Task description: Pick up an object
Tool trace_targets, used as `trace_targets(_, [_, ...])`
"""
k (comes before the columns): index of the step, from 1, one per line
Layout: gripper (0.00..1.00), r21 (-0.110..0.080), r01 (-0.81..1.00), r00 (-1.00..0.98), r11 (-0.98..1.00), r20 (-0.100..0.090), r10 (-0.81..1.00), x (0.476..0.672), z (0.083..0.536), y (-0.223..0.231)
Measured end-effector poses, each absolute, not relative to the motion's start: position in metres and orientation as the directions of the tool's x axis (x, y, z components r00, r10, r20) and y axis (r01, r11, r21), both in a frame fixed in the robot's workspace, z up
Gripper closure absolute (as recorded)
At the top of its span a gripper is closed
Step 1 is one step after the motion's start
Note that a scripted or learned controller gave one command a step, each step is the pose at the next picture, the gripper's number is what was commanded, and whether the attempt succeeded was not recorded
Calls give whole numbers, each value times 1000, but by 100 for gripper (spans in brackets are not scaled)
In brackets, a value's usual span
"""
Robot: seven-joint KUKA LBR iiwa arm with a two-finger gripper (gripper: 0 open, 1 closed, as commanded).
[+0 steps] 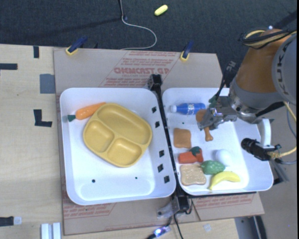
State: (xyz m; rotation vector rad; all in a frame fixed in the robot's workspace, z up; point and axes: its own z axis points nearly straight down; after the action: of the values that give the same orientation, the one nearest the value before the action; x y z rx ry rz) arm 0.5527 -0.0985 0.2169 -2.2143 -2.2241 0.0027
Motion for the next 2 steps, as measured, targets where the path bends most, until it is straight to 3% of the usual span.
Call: trace_targets(2, [100,-4,1000,-6,6,1,1000,533,204,3])
